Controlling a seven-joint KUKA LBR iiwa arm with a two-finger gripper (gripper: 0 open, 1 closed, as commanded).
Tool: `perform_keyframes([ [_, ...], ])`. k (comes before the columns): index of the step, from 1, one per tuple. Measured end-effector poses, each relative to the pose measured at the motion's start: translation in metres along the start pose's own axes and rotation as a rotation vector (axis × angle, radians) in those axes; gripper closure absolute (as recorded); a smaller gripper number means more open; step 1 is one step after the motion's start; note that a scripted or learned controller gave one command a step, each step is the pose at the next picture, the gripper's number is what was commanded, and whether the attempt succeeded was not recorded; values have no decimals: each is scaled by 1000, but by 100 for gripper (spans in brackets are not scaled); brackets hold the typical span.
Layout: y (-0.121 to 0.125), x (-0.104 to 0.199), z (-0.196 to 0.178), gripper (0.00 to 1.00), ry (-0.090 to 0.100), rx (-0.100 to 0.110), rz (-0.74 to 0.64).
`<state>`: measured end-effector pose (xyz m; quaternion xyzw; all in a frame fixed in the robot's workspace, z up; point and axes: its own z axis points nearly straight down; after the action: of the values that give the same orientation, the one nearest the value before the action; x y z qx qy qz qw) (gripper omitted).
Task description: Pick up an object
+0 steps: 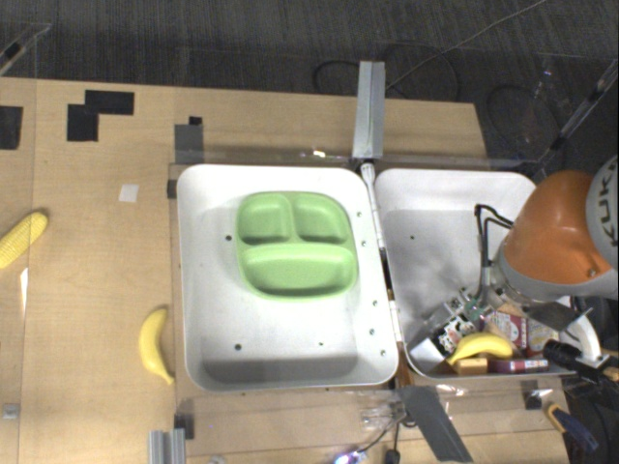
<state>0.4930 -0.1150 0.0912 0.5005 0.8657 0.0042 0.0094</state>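
Camera view from above: far left of the claw (471, 307), a corn cob (21, 239) and a banana (154, 344) lie on the bare tabletop (87, 298) outside the bins. Nearer, the left bin (193, 259) holds a green divided plate (294, 243), with open white floor around it. The arm (553, 235), orange band uppermost, reaches in from the right and bends down over the right bin (435, 211); whether the claw is open or closed cannot be told. Just below it a second banana (481, 344) sits among packets (517, 332) crowded against the bin's near wall. Up from the claw the bin floor lies open.
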Motion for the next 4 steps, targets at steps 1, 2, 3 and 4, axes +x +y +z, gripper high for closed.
perform_keyframes([
  [1,13,9,1,0,3,6,416],
  [2,62,-10,2,0,3,4,270],
  [3,112,-37,4,0,3,5,251],
  [4,155,-86,7,0,8,14,261],
])
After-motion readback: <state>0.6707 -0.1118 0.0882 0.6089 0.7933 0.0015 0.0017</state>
